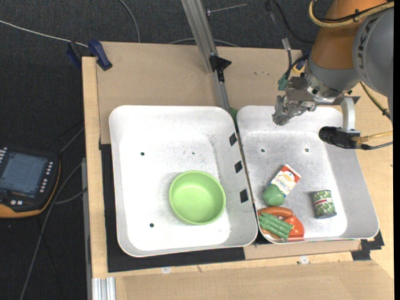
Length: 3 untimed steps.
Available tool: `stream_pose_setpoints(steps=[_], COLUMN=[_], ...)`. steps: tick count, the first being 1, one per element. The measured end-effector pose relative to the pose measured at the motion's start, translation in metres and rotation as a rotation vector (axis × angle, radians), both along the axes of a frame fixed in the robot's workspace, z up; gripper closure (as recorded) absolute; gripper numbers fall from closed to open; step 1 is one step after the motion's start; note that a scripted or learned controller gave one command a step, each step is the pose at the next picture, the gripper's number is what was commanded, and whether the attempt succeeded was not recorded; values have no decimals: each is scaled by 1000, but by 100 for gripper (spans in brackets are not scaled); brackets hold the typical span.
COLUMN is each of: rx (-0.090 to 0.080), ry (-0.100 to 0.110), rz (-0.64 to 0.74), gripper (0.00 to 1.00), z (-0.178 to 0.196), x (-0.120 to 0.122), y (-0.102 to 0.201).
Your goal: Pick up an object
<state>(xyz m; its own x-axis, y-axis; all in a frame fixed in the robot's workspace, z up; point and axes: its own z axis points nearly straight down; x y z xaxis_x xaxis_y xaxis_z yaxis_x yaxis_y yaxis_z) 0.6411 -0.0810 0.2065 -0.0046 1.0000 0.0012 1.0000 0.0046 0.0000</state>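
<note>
The gripper hung over the far edge of the right bin; whether its fingers were spread I cannot tell. Near that bin's front lay a small carton touching a green ball, a green can, and perhaps toy vegetables. A green bowl sat in the left bin.

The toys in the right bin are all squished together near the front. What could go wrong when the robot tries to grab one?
The green ball touches the little carton, so the gripper might bump or catch both. The plate of toy vegetables sits against the right bin's front corner, where the wall could block a finger. The small can might roll away if nudged.
</note>
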Motion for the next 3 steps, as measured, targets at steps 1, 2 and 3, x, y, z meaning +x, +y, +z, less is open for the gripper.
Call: stream_pose_setpoints(steps=[1,2,3], rx=[0,0,0], ry=[-1,-1,-2], rz=[0,0,0], gripper=[100,100,100], z=[2,3,26], x=[5,0,-6], y=[47,101,146])
